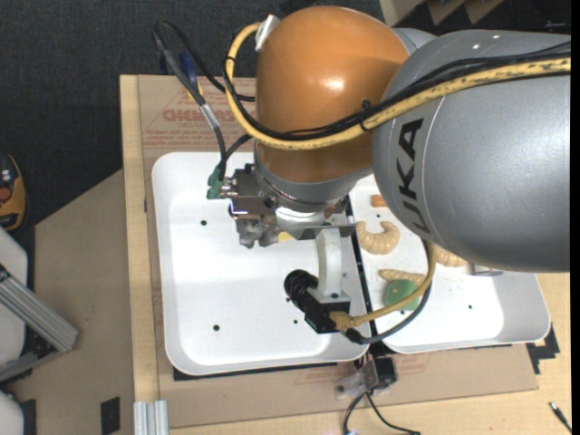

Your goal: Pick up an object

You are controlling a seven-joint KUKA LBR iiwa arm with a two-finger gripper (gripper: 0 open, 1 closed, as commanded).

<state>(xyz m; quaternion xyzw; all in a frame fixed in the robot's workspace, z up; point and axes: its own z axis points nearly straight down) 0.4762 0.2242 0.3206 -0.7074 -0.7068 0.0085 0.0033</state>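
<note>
My gripper [265, 223] hangs under the big orange wrist band, low over the left bin [199, 270] near its back right part, close to the divider. The arm's bulk hides most of it from above. In the right bin [489, 315] lie a curled beige piece [381, 236], a green object [399, 294] with a pale strip [399, 275] beside it, and a small orange bit [379, 201]. These lie to the right of the gripper, across the divider. Nothing can be seen held.
A white bracket [331, 270] and a black connector [308, 304] on a yellow cable hang by the divider between the bins. Black and yellow cables loop above the left bin's back edge. The grey arm covers most of the right bin. Brown cardboard [145, 125] underlies both bins.
</note>
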